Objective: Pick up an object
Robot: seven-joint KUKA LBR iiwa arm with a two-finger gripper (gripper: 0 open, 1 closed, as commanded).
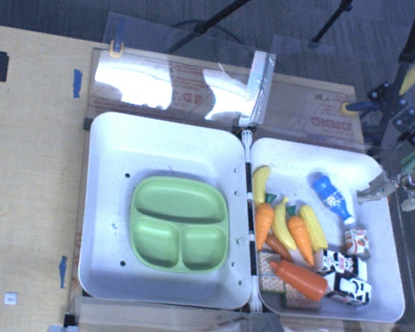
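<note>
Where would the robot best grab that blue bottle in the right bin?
Probably across the middle of the blue plastic bottle, coming straight down from above. It lies flat and slanted, apart from the other toys, so its long sides are free for the fingers to close on.

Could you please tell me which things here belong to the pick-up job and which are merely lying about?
Belongs to the job:
- two-finger gripper, at the right bin's upper right edge
- blue plastic bottle
- yellow toy corn cob
- orange toy carrot
- yellow toy banana
- red-orange toy bottle
- black-and-white carton

Lying about:
- green divided plastic tray, left bin
- blue tape marks
</note>
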